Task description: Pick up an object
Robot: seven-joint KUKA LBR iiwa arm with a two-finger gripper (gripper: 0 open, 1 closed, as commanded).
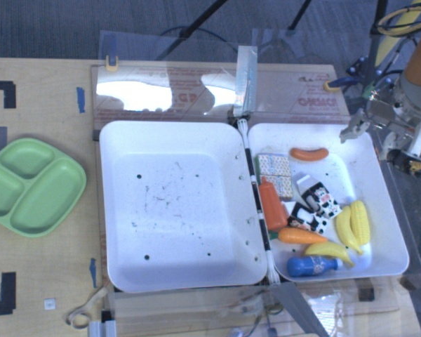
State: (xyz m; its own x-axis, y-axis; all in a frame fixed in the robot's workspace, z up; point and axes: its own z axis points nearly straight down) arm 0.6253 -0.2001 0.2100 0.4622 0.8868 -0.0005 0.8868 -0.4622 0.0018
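The gripper (pixel 353 128) hangs over the right bin's (pixel 389 258) far rim; its jaw state cannot be told. The toys lie crowded, so a grasp may slip.

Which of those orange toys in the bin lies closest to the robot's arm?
The hot dog, alone at the right bin's far end. The two carrots lie farther from the arm, nearer the divider.

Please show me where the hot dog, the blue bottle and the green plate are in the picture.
hot dog (pixel 309 154): camera view, middle of the sausage.
blue bottle (pixel 313 265): camera view, middle of its body.
green plate (pixel 45 201): camera view, floor of its large compartment.
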